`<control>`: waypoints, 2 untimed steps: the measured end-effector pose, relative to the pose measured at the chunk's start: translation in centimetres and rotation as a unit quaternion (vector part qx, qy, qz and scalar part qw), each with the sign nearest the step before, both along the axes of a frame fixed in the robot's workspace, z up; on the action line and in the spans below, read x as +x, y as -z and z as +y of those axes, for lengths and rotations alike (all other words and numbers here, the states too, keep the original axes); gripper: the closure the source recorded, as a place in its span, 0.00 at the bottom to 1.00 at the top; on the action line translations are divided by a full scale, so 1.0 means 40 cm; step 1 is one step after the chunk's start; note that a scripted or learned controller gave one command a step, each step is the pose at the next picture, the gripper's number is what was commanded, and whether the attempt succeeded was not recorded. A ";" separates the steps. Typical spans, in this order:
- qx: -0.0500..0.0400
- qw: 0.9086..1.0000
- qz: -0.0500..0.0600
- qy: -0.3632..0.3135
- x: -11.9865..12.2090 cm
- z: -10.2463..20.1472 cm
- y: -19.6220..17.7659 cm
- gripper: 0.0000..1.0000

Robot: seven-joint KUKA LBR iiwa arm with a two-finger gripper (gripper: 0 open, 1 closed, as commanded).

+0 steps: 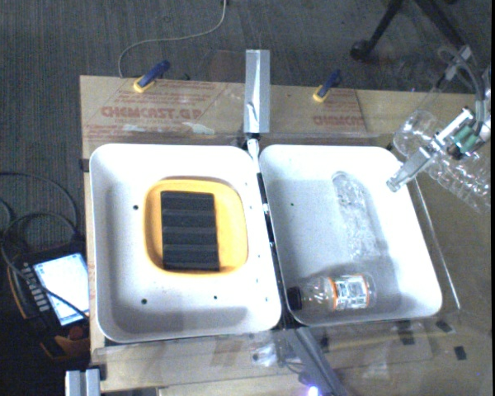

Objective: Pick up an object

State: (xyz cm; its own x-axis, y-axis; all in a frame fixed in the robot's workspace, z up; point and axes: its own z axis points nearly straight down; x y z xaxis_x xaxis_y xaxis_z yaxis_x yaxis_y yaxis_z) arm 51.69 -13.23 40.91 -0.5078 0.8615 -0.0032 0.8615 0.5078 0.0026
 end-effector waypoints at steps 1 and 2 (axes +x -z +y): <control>0.000 0.990 0.002 -0.143 0.024 0.010 0.286 1.00; 0.001 0.990 0.001 -0.144 0.027 0.014 0.263 1.00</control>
